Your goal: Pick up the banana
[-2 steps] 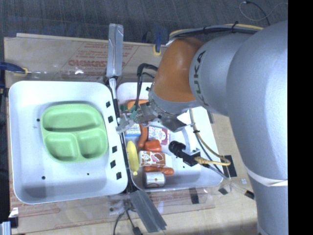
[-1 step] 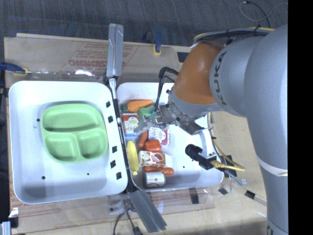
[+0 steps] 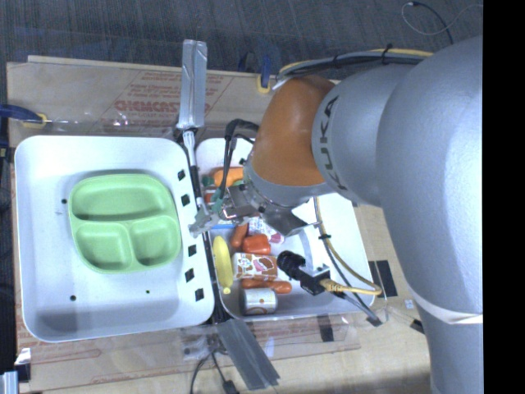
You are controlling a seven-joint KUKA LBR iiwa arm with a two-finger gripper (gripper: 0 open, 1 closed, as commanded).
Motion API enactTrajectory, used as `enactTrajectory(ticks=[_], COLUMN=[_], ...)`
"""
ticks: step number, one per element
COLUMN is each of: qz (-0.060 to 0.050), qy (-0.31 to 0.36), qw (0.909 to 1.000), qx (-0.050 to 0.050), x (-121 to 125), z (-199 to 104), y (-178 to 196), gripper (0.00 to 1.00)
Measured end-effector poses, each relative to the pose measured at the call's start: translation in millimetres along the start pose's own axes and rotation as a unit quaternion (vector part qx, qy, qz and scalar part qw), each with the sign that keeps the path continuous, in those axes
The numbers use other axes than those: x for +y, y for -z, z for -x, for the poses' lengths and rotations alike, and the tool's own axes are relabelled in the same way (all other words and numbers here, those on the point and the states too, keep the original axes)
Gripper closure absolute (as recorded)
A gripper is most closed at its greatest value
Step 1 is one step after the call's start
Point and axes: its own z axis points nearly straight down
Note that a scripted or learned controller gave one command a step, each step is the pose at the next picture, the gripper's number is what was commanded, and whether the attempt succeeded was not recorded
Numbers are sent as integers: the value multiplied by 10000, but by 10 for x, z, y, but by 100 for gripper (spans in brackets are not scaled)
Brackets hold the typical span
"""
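- We see the banana lying along the right bin's left wall, just below the gripper.
- We cannot tell the gripper's state.
- A green tray sits in the left bin.

Grey arm over right bin, banana, green tray left

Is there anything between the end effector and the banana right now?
Nothing visible lies on the banana; it rests bare along the right bin's left wall. The end effector sits just above its upper end. Packaged food items crowd the banana's right side, which may hamper a grasp.
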Motion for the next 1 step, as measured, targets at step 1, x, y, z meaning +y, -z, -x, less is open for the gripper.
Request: enactTrajectory(ticks=[1], qz=[6], qy=[-633], qw=[9980], qx=[-6], x=[-28], z=[668], y=[243], gripper=[0])
